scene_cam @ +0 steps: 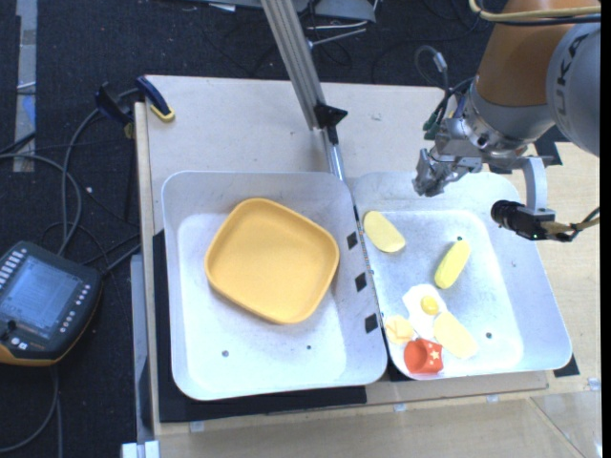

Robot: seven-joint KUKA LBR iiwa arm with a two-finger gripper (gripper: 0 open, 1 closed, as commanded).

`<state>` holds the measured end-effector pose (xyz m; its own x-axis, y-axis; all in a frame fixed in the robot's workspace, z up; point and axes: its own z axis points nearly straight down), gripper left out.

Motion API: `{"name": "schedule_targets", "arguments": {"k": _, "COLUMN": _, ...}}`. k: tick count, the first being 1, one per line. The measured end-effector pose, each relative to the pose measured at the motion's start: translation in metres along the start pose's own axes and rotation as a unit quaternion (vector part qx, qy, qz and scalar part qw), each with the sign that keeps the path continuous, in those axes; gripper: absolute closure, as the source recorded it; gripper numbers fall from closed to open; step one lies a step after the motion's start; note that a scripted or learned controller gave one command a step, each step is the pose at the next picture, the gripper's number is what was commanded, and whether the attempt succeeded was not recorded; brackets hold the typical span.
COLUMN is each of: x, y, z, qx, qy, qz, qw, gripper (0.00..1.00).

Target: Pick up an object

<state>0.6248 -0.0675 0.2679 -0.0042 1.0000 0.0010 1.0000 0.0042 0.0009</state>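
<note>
The right bin holds several toy foods. A pale yellow slice lies near its left wall. A yellow corn-like piece sits in the middle. A fried egg, a yellow wedge, a small yellow bit and a red piece cluster at the front. My gripper hangs over the bin's back edge, above and behind the foods, with nothing visible in it.
A yellow square plate fills the middle of the left bin. A slanted metal pole crosses the back of the bench. A black camera mount juts over the right bin's back right.
</note>
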Motion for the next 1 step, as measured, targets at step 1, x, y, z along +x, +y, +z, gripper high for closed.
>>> {"name": "schedule_targets", "arguments": {"k": 1, "x": 0.0455, "y": -0.0158, "z": -0.0027, "qx": 0.000, "qy": 0.000, "qz": 0.000, "qw": 1.0000, "gripper": 1.00}}
